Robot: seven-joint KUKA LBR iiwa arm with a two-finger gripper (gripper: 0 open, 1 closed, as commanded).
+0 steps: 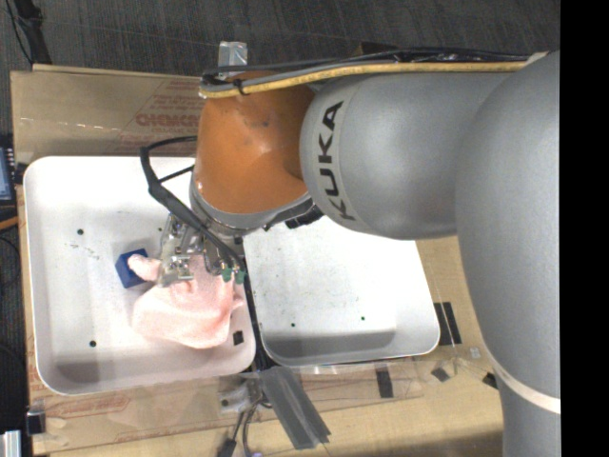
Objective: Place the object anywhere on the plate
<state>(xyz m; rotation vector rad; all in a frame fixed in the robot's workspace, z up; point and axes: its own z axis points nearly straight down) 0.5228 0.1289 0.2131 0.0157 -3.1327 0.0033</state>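
I hang low over the left bin (57,255), reaching in from the right with my orange band (249,150) above the wrist, and my gripper (181,260) sits right at the pile in the middle of that bin. Under me lies a pink, crumpled-looking plate (186,317), soft in outline, and at its far-left edge a small blue object (127,269) touches it, with a pale pink bit just beside it. My metal parts and cables crowd the spot, so whether I am released, clenched or grasping anything I cannot tell, and I will not claim the blue object is mine. I judge this to be the pick or the set-down step itself, right at the contact point, since I am over both the object and the plate at once. The right bin (343,293) shows only specks on its white floor. If the blue object is not yet on the plate, the next move calls for a firm hold on it, a short lift, and a small shift toward the near right so it lands on the pink surface rather than on the rim.
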